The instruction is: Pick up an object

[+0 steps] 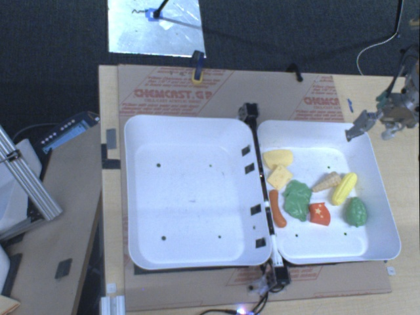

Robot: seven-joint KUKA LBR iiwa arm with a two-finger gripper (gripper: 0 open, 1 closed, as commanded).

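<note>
Objects to pick: you have a cluster of small toy foods in the right bin (380,195), toward its middle and its left wall.
Yellow corn cob (344,188): it lies tilted at the right of the cluster, just beside a tan cone-shaped piece (327,182). It looks like light, stiff, smooth plastic; close across its narrow width, near the middle, or it may squirt out.
Green leafy piece (297,199): it sits in the centre and touches a red piece (319,213). Its lumpy shape offers poor flat faces, so treat it as a harder grasp.
Small green piece (356,211): it lies at the lower right, slightly apart from the rest, so you get the most clearance there.
Yellow blocks: one (278,158) lies above another (280,176), both close to the left wall.
Orange carrot-like stick (277,209): it lies along the left wall; the wall likely blocks one jaw.
Gripper (371,122): it hangs over the right bin's upper right corner, well apart from the cluster.
Jaws: you cannot tell how far apart they stand; nothing shows between them.
Left bin (141,136): it sits beside the right bin on the table (108,97).
Judgement: the pick is not yet begun; the isolated green piece or the corn looks the best target.
</note>
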